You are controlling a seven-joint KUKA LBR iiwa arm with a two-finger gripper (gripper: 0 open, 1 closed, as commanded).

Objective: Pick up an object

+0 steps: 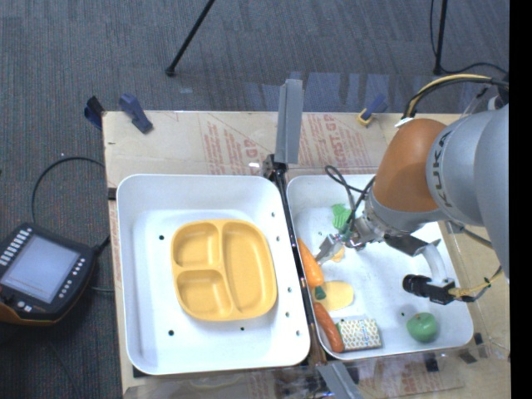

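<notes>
I see the gripper [332, 245] low in the right bin [378, 191], above the carrot [310, 263]; I cannot tell its grasp.

The desk [208, 140] is a brown board with faint red print, seen at a slant. Two shallow white bins sit on it side by side, touching along their inner edges. The left bin [141, 223] covers most of the desk's left half; the right bin [382, 306] covers the right half. A grey upright post [289, 123] stands at the far end of the seam between them. A blue clamp [135, 112] grips the desk's far left edge, and another clamp [371, 109] sits at the far edge to the right.
</notes>
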